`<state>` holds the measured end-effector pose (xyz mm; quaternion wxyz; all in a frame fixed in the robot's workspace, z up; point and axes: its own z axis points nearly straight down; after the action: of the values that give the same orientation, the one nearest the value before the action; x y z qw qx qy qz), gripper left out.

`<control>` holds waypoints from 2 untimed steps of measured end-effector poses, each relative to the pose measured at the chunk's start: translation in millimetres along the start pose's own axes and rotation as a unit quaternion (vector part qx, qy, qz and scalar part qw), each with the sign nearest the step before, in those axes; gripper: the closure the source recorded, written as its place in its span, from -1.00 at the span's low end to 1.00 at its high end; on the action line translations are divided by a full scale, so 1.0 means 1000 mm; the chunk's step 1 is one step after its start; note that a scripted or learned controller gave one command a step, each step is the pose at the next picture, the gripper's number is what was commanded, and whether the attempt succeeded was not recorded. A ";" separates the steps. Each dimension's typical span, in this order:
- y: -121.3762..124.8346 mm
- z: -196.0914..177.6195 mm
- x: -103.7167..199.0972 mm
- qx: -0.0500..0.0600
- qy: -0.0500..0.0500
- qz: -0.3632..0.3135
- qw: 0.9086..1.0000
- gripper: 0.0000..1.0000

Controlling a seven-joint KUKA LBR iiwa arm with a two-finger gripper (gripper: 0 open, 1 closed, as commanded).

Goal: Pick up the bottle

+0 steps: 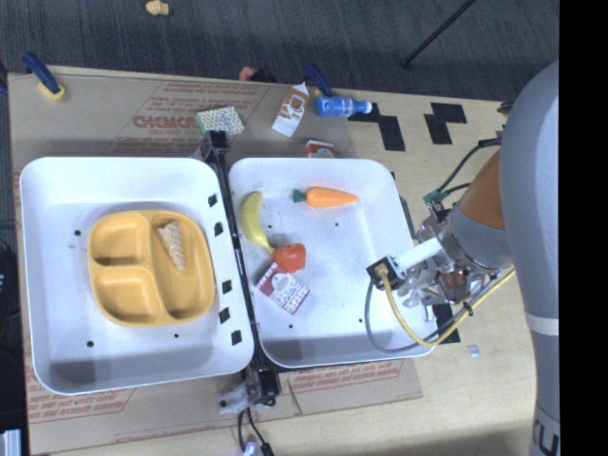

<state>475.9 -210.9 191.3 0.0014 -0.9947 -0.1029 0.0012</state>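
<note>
Two white bins sit side by side on a brown bench [456,388]. The left bin [47,283] holds a yellow plate [123,288] with three parts. A pale, bumpy bit of food [174,244] lies in the plate's right part.

The right bin [332,335] holds four small things. A yellow banana [252,218] lies near its left wall. An orange carrot [328,197] with a green tip lies near the top. A red pepper [291,256] sits just below the banana, and a small pink and white packet [283,289] lies right under the pepper, touching it or nearly so.

The blue bottle [339,107] is not in a bin. It lies on its side on the bench, above the right bin's top edge and well apart from the arm. A small white and orange carton [291,111] lies just to its left. A little green and white square packet [220,120] lies further left. Another small red and white thing [319,147] sits right by the top edge of the right bin.

The grey arm [532,179] comes in from the right. Its gripper [418,288] is over the right edge of the right bin, low down, with a yellow cable [394,316] looping under it. I cannot tell how the gripper is set, because its tip is too small and dark. Nothing can be seen in it.
</note>
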 end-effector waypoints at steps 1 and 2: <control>-0.066 -0.003 0.014 0.002 -0.001 -0.068 0.998 1.00; -0.099 -0.006 0.021 0.001 -0.001 -0.001 1.000 1.00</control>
<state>476.1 -109.6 197.8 0.0022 -0.9946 -0.1041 0.0021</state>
